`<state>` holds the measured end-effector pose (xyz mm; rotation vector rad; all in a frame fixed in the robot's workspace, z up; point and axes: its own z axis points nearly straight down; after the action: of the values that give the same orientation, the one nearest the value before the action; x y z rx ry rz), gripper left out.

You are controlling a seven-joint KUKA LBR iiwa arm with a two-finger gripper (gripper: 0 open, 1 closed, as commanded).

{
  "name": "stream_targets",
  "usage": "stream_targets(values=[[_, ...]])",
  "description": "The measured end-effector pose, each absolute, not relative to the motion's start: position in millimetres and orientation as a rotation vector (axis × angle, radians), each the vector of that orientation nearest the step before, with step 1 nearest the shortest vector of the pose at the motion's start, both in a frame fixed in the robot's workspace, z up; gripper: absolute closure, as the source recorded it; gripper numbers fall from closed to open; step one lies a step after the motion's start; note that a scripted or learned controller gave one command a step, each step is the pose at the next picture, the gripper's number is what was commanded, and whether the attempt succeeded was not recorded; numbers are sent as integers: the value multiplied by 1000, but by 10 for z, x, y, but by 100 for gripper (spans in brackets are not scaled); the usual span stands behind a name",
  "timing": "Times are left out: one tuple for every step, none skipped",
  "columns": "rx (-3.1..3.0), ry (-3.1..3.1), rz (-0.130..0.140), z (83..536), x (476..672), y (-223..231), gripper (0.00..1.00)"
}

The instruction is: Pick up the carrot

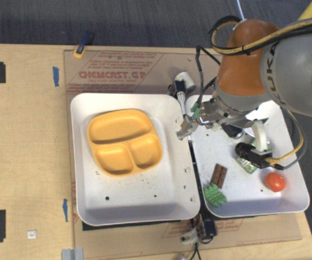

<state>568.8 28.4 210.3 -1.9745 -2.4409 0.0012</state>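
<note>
A single fixed camera is mounted above the bench (26,145) and looks down at a slant, so the far edge of the bench lies toward the top of the frame and the near edge toward the bottom. The left bin (80,161) sits near frame centre; the right bin (294,196) reaches toward the right side. The arm (253,64) enters from the upper right. Stand-off is moderate: both bins fit whole, with bench margin at left.
</note>
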Motion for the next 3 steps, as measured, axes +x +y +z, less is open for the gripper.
stream_targets(values=[[-1963,-2449,2,1642,5829,952,0],[-1682,-2643,-2,1093,6222,1043,0],[-1671,-2633,6,1178,6192,1070,100]])
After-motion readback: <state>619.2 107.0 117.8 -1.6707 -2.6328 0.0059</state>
